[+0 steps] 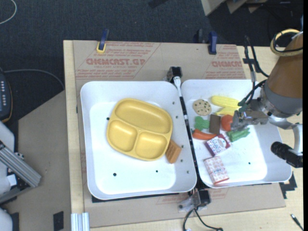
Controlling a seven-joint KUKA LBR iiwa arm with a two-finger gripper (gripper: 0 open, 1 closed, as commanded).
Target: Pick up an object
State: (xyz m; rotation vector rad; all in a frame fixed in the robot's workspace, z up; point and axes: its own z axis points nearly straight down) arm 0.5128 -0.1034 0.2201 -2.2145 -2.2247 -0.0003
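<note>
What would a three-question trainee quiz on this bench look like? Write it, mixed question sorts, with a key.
1. True or false: the yellow divided plate lies in the right bin.
2. Which item touches the plate's lower right edge?
A. corn cob
B. brown wedge
C. cookie
3. Fill in: the end effector is over the ___ bin.

Key: 1 false, it lies in the left bin; 2 B; 3 right.
</note>
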